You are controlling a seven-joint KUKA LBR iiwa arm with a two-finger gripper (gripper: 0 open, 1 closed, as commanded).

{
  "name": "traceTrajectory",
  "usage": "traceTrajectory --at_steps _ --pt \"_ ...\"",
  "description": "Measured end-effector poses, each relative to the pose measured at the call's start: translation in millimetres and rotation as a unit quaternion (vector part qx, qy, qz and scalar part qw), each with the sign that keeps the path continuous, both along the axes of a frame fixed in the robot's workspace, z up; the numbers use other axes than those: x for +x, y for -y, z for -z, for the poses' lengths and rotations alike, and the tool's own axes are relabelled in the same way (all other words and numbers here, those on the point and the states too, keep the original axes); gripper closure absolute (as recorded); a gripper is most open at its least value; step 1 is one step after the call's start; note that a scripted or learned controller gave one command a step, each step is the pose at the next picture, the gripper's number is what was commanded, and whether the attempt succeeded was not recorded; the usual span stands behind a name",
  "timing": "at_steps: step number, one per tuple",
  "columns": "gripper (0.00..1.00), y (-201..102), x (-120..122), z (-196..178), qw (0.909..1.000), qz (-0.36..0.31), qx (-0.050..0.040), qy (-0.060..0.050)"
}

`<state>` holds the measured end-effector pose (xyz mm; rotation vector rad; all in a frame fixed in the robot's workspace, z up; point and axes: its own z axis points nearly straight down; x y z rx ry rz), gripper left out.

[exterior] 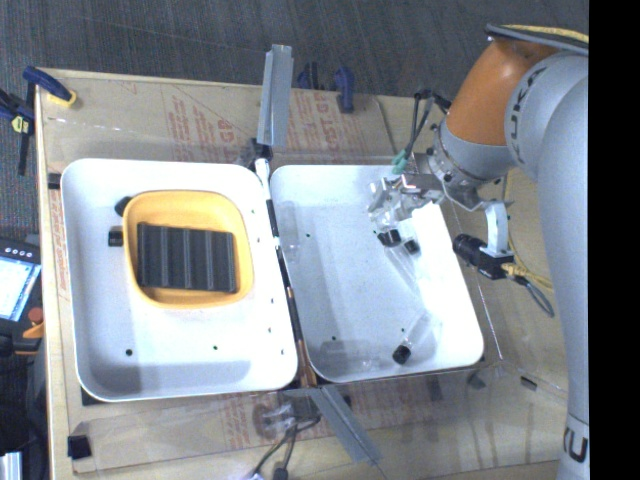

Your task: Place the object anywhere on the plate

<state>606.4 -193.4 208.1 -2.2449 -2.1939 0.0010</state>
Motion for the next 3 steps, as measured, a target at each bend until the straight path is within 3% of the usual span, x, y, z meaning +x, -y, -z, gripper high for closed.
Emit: traceTrajectory --at_steps 1,2,3 --pt "1.0 -88.1 38.7 -5.8 0.9935 -0.114 -0.0007 0.002" --pt "1.0 -114.0 12.2 17.4 0.9731 -0.23 0.0004 -0.001" --pt "1.0 -155.1 16.3 -49.5 0.9535 -0.301 -0.0007 0.001"
